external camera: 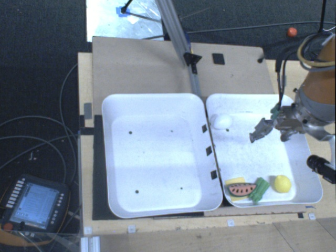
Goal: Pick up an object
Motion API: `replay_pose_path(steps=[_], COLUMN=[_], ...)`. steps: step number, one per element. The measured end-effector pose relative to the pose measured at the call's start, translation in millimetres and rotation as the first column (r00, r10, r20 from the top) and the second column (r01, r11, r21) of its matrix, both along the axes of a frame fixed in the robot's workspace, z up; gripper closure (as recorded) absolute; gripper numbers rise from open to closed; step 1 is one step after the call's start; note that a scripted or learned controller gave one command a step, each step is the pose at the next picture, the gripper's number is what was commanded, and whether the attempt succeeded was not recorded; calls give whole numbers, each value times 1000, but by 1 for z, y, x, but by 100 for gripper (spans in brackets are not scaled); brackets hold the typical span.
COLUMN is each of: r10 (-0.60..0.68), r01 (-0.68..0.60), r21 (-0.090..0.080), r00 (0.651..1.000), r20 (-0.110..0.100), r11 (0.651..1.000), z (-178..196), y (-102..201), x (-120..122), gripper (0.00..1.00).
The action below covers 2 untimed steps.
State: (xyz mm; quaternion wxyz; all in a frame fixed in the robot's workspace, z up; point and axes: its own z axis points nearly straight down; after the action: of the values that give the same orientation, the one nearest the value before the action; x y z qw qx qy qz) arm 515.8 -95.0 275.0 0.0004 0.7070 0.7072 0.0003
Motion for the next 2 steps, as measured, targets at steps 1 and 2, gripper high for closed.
replay_pose_path(steps=[1,2], r10=[1,4], r01=[-1,-4], r21=[0,1], r00=[1000,1000], r20=[1,-5], r11=[1000,1000], z=[11,-48], y=[0,55], x=[0,24], gripper=[100,100])
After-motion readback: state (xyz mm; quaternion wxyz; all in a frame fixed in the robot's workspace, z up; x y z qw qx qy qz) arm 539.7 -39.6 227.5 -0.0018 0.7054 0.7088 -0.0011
